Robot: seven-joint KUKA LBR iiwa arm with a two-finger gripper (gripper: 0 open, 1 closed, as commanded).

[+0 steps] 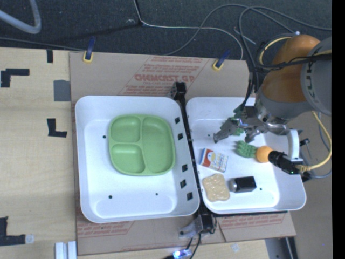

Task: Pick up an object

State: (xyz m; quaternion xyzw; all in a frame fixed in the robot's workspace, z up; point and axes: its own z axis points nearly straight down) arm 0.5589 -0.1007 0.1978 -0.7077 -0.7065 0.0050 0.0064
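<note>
2 shallow white plastic bins sit side by side on a brown cardboard sheet (161,72), w/ a black divider strip between them. the left bin (89,144) holds a pale green plastic plate w/ 3 compartments (142,145), lying flat about mid-bin. the right bin (291,196) holds the small stuff: a small white card packet w/ blue, red & orange print (213,159) just right of the divider, a tan textured cracker-like piece (215,188) right below it near the front wall, a small black block w/ a silvery end (243,184) just beside the tan piece on its right, and an orange toy carrot w/ a green leafy top (253,151) further right, leafy end pointing toward the divider.

the grey arm w/ orange band (294,69) comes in from the right & hangs over the back half of the right bin. the 2-finger metal gripper (229,131) points toward the divider, fingers spread apart w/ nothing between them, so it's released, not grasping anything. it sits just above-left of the carrot's green top, near it, but can't tell if touching. the card packet lies just in front of the fingertips, apart from them. black & yellow cables trail at the bin's right edge.
</note>
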